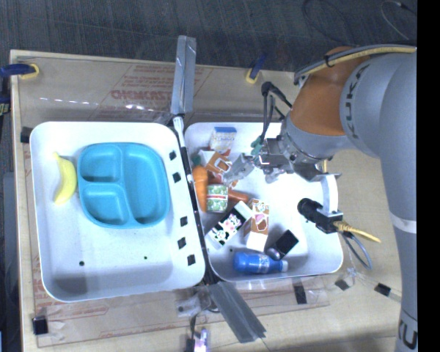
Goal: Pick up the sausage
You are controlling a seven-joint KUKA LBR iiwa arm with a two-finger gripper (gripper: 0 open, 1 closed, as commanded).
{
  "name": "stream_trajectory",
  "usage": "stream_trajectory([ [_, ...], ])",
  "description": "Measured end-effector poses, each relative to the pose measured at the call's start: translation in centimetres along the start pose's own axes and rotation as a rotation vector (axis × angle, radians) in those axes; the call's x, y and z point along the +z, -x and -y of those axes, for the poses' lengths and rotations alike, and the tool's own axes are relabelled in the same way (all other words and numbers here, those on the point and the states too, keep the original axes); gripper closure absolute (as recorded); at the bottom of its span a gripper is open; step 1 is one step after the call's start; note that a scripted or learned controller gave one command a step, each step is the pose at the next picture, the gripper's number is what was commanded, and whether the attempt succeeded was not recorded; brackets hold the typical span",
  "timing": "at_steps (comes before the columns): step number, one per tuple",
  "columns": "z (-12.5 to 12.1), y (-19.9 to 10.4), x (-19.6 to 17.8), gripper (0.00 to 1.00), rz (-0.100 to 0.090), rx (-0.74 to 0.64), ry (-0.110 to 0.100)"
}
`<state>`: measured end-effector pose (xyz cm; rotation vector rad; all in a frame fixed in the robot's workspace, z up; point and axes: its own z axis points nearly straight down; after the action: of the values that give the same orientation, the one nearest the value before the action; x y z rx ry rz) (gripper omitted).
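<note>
Dark carpet surrounds the worktop (81, 75), which bears two white bins. Over the right bin (324, 249) hang the jaws (242, 166); whether they are wide or narrow I cannot tell. What I take for the sausage (238, 196), a reddish-brown piece, lies just below and slightly left of them, its long axis running roughly left to right, half under a green-labelled can (217, 197). An orange carrot (199, 184), small cartons and a blue bottle (258, 262) crowd around it. Apart in the left bin (66, 273) sit a blue tray (125, 182) and a banana (64, 179).

Colours in your two bins
You see a yellow banana (64, 180), a blue tray (125, 183), an orange carrot (199, 182) and a black-and-white cow-patterned carton (225, 228)
</note>
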<state>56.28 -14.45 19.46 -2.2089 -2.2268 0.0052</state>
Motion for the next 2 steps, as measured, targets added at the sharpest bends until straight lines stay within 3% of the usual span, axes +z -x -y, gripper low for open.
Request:
stream_trajectory([
  [1,-2.12,3.41,8.94,0.0,0.001,-0.203,0.004],
  [2,-2.13,3.44,7.99,1.0,0.002,-0.207,0.002],
])
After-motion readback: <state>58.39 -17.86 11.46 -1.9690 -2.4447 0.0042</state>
